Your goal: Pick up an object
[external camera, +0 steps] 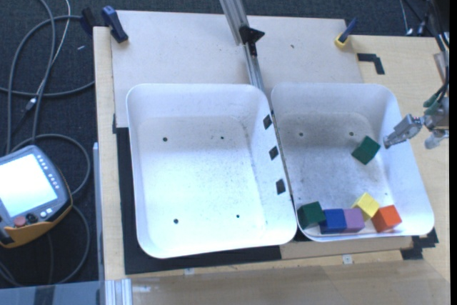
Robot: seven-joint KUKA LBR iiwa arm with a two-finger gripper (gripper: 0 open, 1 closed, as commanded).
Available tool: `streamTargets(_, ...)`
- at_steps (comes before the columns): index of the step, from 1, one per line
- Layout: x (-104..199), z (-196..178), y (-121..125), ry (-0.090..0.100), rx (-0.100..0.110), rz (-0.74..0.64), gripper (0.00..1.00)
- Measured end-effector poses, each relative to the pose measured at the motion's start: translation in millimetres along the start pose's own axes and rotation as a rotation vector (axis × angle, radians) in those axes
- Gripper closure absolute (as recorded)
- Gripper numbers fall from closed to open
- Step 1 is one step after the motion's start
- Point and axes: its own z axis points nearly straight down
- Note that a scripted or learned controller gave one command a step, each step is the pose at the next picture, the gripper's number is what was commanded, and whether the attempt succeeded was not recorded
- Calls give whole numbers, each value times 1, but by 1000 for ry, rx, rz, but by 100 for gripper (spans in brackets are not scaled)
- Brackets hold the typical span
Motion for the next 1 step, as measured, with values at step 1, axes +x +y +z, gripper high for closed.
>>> streamTargets(1,2,110,61,2,7,-2,0)
